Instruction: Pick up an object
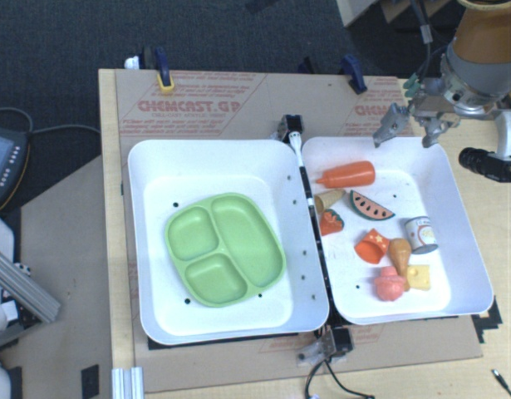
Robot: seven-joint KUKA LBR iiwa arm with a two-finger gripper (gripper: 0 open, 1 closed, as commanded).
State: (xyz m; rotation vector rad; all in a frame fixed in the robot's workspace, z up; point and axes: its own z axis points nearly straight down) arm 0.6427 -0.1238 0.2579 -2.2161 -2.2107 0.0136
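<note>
My gripper (pixel 403 138) hangs above the far rim of the right bin (pixel 467 248), its two fingers spread open with nothing between them. Below it in that bin lie toy foods: an orange carrot (pixel 346 174), a watermelon slice (pixel 371 206), a red strawberry (pixel 331 221) by the left wall, a small tin can (pixel 420 233), an orange-red pepper piece (pixel 370 248), a pink ice-cream cone (pixel 394 271) and a yellow cheese block (pixel 420 278). The carrot is the nearest to the gripper, a little nearer the camera and to the left.
The left bin (pixel 147 189) holds a green divided plate (pixel 225 248). A black divider clip (pixel 292 126) sits between the two bins at the far side. Blue clamps (pixel 352 73) hold the cardboard base at its far edge.
</note>
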